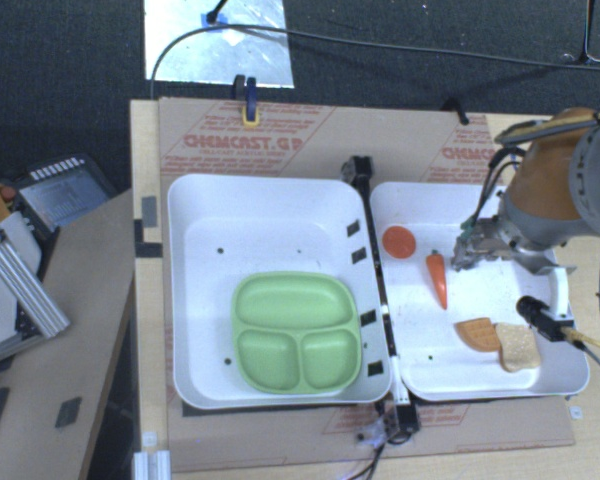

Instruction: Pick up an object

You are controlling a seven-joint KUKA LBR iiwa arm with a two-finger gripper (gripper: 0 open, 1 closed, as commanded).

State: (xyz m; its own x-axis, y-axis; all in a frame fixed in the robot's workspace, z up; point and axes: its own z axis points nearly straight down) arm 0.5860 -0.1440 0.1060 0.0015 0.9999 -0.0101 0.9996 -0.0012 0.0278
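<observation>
Gripper [466, 251] down low in the right bin [430, 196], toward its far half, on the grey arm [596, 183] reaching in from the right, with the orange band [542, 168] just above the wrist. No telling from this angle whether open or closed. Nothing seen in its grasp.

Just left of it, the orange carrot [438, 280], flat on the bin floor, lying roughly along the near-far line, far end close beside the gripper. Touching or not: cannot be made out.

Left of the carrot's far end and a little apart from it, a red-orange disc [399, 241], flat on the floor. Nearer and to the right, well clear of the carrot, a brown-orange slice [477, 334] and a pale tan bread piece [518, 347], touching each other, the tan one on the right, close to the near right corner.

Beyond the divide, in the left bin [260, 208], a green divided plate [295, 330] with three compartments, set toward the near right part of that bin.

Under both bins, a pale board [280, 133] with red lettering, and at its far edge a yellow and black clamp [248, 103].
</observation>
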